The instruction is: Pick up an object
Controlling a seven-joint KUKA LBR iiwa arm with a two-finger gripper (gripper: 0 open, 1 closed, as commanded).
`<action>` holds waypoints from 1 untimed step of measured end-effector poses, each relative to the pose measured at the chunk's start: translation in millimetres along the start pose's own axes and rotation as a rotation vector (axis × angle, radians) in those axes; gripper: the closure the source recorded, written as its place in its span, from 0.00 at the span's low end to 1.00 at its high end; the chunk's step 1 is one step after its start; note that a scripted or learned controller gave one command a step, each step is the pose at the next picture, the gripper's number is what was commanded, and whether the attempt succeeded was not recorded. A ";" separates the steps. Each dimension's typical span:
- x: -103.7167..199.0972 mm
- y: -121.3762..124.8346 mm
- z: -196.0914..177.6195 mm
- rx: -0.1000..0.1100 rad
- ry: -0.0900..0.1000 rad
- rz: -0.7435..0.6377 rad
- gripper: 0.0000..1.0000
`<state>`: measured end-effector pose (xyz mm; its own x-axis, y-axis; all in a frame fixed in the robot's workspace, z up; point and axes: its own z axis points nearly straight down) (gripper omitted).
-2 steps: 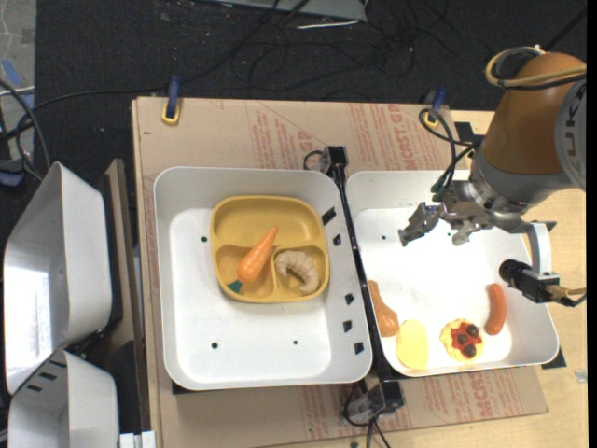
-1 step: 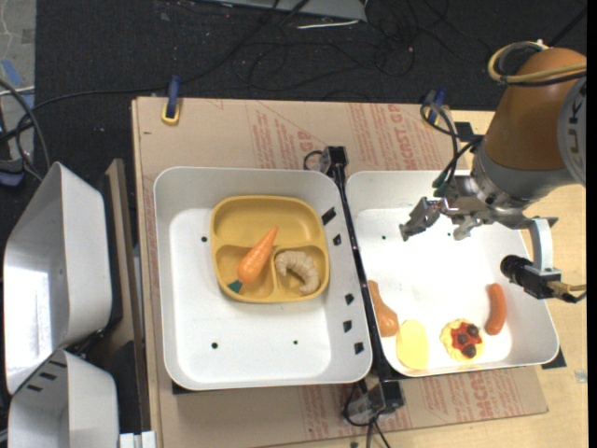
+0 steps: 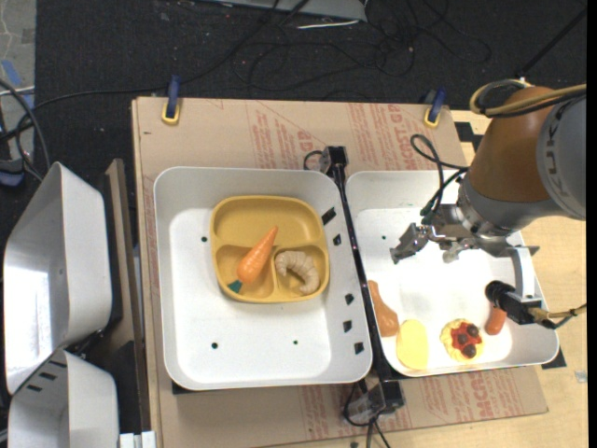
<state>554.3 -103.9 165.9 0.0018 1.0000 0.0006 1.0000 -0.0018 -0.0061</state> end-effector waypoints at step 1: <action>5.9 3.4 62.1 0.000 0.001 -0.001 0.00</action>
<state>557.3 -97.9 103.8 0.0009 1.0000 0.0011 1.0000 -0.0009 -0.0063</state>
